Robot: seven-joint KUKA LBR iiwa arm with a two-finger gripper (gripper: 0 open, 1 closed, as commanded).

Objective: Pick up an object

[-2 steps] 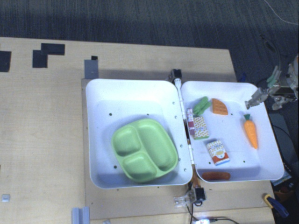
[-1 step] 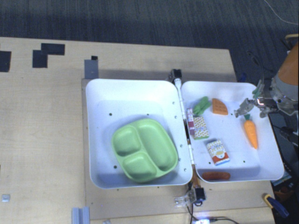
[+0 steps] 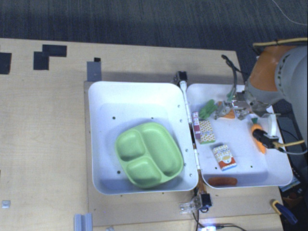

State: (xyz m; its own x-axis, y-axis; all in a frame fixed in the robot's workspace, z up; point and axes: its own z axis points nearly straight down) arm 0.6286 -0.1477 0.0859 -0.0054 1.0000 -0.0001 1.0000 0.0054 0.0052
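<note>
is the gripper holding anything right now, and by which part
Cannot be told. The gripper is low in the right bin beside a green object, but nothing shows between its fingers.

My right bin is crowded: small box, patterned packet, green piece; bare floor lies between them.

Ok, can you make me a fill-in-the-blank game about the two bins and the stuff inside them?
1. The green divided plate lies in the ____ bin.
2. The plate has ____ compartments.
3. The gripper is over the ____ bin.
4. The small box with the red end lies in the same bin as the ____ toy near the gripper.

Missing words: left; three; right; green
</note>
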